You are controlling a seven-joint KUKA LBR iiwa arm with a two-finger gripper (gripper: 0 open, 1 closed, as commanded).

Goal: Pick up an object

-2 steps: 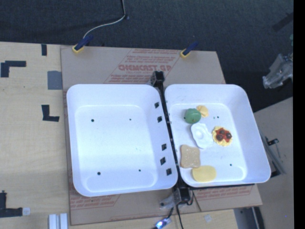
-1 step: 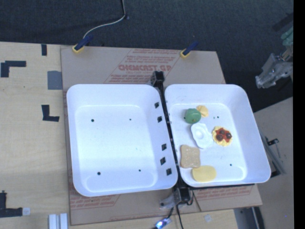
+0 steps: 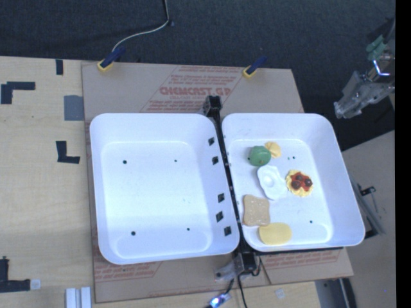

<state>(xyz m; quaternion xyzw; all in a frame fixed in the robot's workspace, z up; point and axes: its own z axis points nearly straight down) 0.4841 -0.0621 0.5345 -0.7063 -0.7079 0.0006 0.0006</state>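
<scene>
- gripper (image 3: 359, 95): seen at the right edge of the camera view, beyond the upper right corner of the right bin and well apart from every object; it lies over the dark floor area, not over either bin. whether its jaws are wide or narrow cannot be told, since the end of the arm appears as a pale grey, blurred shape.
- right bin (image 3: 321, 128): shallow white tray, joined along its left wall to the left bin; it contains all six objects.
- green round object (image 3: 259, 154): in the upper middle of the right bin, touching the small yellow piece (image 3: 273, 149) just to its upper right.
- white fried-egg shape (image 3: 271, 181): just below the green round object, near the centre of the bin.
- round yellow disc with red and dark topping (image 3: 299, 182): just beside the white fried-egg shape, on its right.
- tan toast slice (image 3: 256, 211): below the white fried-egg shape, near the bin's left wall.
- pale yellow oval (image 3: 275, 234): at the bin's lower edge, touching or just beside the lower right corner of the tan toast slice.
- left bin (image 3: 103, 172): shallow white tray with small dark dots on its floor.
- cardboard sheet (image 3: 192, 88): brown, printed in red, lying under both bins and held by two blue-and-yellow clamps (image 3: 110, 58) at its far edge.
- wooden bench (image 3: 38, 191): light surface with black tape marks, at the left.
</scene>
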